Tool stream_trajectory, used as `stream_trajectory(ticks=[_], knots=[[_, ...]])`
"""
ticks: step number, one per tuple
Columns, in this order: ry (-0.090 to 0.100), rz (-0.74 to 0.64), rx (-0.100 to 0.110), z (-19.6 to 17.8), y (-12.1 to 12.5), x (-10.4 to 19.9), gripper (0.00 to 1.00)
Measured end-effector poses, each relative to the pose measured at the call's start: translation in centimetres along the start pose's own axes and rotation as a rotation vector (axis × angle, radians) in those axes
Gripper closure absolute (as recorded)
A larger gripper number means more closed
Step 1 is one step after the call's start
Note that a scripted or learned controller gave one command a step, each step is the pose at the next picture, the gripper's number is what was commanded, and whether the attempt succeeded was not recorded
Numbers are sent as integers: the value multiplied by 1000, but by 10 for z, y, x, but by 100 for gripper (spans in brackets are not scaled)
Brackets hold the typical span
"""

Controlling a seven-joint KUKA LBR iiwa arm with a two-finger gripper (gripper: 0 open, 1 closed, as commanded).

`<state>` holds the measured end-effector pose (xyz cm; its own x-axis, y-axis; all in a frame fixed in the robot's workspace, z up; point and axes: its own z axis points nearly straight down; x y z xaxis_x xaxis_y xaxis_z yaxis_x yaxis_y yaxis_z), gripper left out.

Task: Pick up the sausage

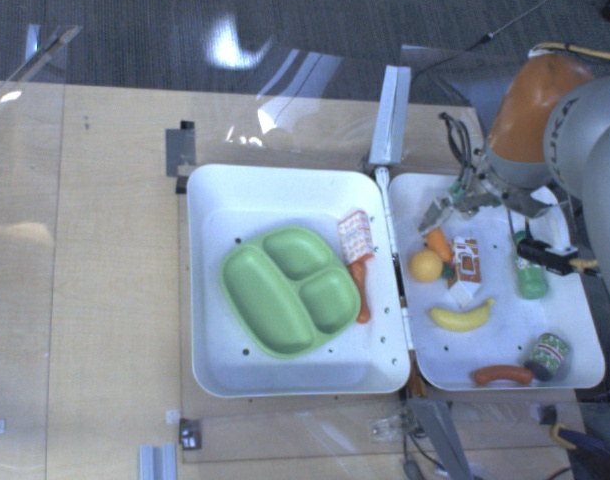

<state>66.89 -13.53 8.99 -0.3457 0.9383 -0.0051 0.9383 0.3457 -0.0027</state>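
The sausage (502, 375) is a short red-brown link lying flat near the front edge of the right bin (575, 313). A small green can (550, 353) sits just to its right. My gripper (453, 206) hangs over the far left part of that bin, well behind the sausage and apart from it. It is open with nothing between its fingers. Just below it lie a small orange carrot piece (440, 244) and a round orange fruit (425, 265).
A red-and-white carton (466, 262), a banana (461, 317) and a green object (532, 282) also lie in the right bin. The left bin (215, 368) holds a green divided plate (288, 290), a snack packet (354, 235) and an orange carrot (360, 290).
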Motion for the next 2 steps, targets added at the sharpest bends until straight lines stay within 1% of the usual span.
stream_trajectory(ticks=[1,2], knots=[[8,-52,1,0,-2,-6,0],[1,-109,-13,1,-31,32,0]])
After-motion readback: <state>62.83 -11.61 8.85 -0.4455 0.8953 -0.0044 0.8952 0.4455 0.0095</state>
